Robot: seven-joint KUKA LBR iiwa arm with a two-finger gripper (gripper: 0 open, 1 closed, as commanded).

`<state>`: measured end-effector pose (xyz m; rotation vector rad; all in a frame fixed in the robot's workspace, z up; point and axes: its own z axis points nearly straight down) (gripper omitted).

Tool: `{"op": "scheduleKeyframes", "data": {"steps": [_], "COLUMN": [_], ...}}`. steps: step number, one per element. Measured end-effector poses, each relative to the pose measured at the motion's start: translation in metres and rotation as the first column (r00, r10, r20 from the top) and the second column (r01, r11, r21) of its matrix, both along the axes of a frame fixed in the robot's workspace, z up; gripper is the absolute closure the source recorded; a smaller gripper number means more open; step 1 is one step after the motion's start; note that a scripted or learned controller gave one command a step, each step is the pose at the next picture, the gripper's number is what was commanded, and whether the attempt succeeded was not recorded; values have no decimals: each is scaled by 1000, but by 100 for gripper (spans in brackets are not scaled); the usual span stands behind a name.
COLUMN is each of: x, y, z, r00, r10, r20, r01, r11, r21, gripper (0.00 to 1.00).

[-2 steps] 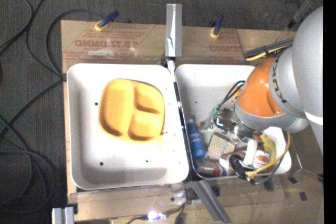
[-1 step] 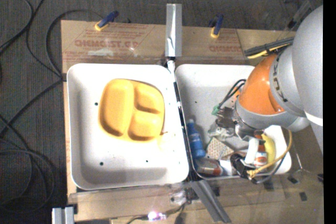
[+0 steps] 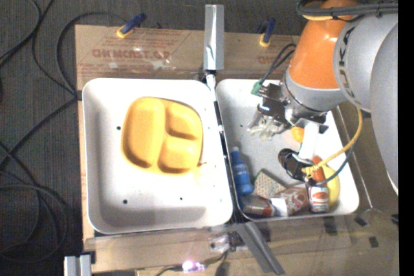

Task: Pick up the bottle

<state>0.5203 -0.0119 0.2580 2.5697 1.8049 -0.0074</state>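
Camera view. Two white bins sat side by side on a cardboard sheet (image 3: pixel 149 52) clamped to the bench. The left bin (image 3: pixel 103 203) held a yellow sectioned tray (image 3: pixel 163 134), lying flat slightly above the bin's centre, well apart from every wall.

The arm (image 3: pixel 323 55) reached in from the right, its orange band over the upper right corner of the right bin (image 3: pixel 236 103). The gripper (image 3: pixel 264 128) hung over the upper middle of that bin, above bare white floor. How far it was open could not be read from this angle. Nothing was seen in its grasp.

The blue bottle (image 3: pixel 241 171) lay on its side against the left wall of the right bin, in the lower half, long axis roughly parallel to that wall, cap end pointing up the view. It sat below and to the left of the gripper, apart from it.

Other contents of the right bin, all crowded along the near edge: a crumpled snack packet (image 3: pixel 284 199) just right of the blue bottle's lower end; a brown item (image 3: pixel 257 207) in the near left corner, too dark to identify; a red-labelled container (image 3: pixel 317 196) upright beside the packet; and a yellow banana-shaped item (image 3: pixel 334 184) against the right wall, just beside the container.
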Motion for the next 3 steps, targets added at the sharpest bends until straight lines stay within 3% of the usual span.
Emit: {"op": "scheduleKeyframes", "data": {"steps": [1,2,3], "x": [0,-38,-2], "y": [0,42,-1], "z": [0,-76,-76], "r00": [1000,996,999], "r10": [0,88,44], "r20": [0,-4,-2], "r01": [0,-88,-44], "r11": [1000,996,999], "r21": [0,4,1], "gripper": [0,0,0]}}
